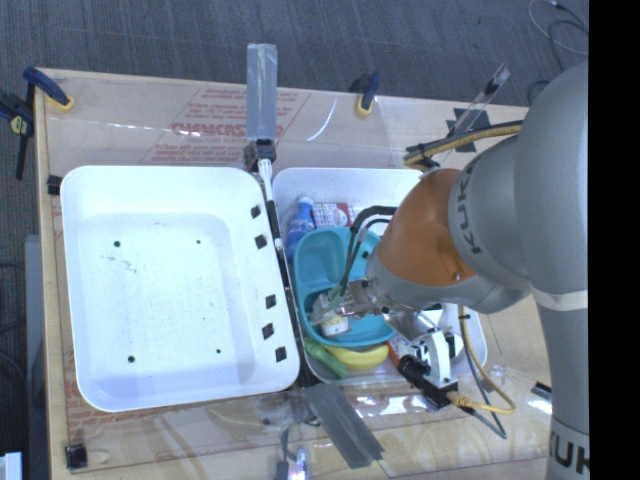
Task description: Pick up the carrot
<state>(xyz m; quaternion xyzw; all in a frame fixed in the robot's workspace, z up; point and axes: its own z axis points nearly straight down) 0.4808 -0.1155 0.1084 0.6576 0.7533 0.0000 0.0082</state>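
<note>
1. The worktop (150,118) carries 2 white bins side by side. The left bin (75,268) lies at 9 o'clock in the view. The right bin (340,175) lies just right of centre, its rim touching that of the left bin.
2. The arm (530,198) enters from 3 o'clock. Its orange band (425,238) sits over the middle of the right bin and hides much of the bin floor.
3. The gripper (333,318) is low in the right bin, at 7 o'clock from the band, over a teal bowl (325,253). Whether it is released or clenched cannot be told, and nothing can be seen in its grasp.
4. A blue bottle (303,218) lies at 11 o'clock in the right bin, beside the bowl. A yellow item (355,356) lies at 6 o'clock, just below the bowl.
5. The position of the carrot cannot be told from this view.
6. A yellow cable (480,403) runs off the right bin at 5 o'clock.
</note>
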